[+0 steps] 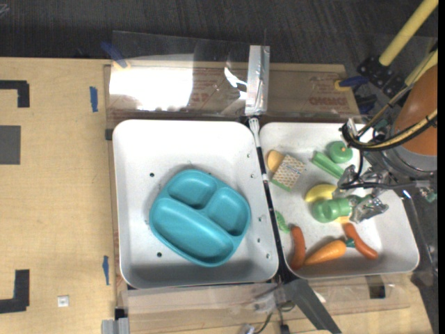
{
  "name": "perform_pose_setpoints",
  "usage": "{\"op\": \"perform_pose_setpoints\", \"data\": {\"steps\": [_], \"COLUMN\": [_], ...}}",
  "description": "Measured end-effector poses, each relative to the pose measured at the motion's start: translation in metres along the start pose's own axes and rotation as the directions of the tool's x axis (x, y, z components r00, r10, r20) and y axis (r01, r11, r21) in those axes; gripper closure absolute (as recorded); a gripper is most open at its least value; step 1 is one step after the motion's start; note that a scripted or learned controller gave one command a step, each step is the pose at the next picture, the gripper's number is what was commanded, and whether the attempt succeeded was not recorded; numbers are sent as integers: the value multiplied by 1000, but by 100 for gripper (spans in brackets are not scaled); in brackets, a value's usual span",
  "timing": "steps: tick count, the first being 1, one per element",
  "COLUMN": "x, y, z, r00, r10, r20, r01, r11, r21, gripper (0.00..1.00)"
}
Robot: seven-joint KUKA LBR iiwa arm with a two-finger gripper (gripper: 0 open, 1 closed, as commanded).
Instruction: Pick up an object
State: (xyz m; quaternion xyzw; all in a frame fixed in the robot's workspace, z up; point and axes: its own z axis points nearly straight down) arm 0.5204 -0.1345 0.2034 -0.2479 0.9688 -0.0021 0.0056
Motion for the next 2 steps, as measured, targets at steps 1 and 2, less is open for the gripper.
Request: {"op": "perform_pose_setpoints", "data": {"steps": [1, 2], "x": [6, -19], "y": [9, 46], "z": [109, -14], "r00": [976, 974], "r10": [219, 228], "r20": [-6, 3], "r01": [-219, -228], "r11": [976, 974], "r21": [-4, 0], "gripper": [100, 100]}}
